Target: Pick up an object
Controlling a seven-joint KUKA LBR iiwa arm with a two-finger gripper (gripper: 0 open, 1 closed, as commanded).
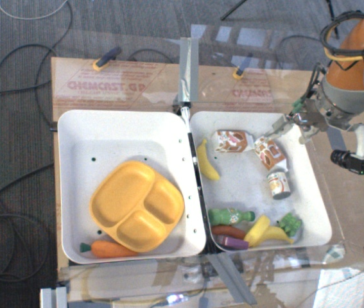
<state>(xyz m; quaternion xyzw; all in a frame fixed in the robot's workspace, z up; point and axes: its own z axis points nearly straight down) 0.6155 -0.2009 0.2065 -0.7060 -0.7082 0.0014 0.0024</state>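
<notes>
My gripper (291, 131) hangs over the far right corner of the right bin (316, 191), open, with nothing between its fingers. One finger (277, 128) points down-left toward a small brown snack packet (269, 153) just below it. A second brown packet (231, 141) lies to the left. A small can (278, 184) sits in front of the first packet. A yellow banana (205, 161) lies along the bin's left wall. At the near edge are a green bottle (232, 216), a second banana (263, 231), a broccoli toy (291, 223) and a purple eggplant (231, 242).
The left bin (79, 140) holds a yellow divided plate (137, 204) and an orange carrot (110, 249) at its near edge. A metal divider (185, 76) runs between the bins at the back. Cables lie on the floor to the left.
</notes>
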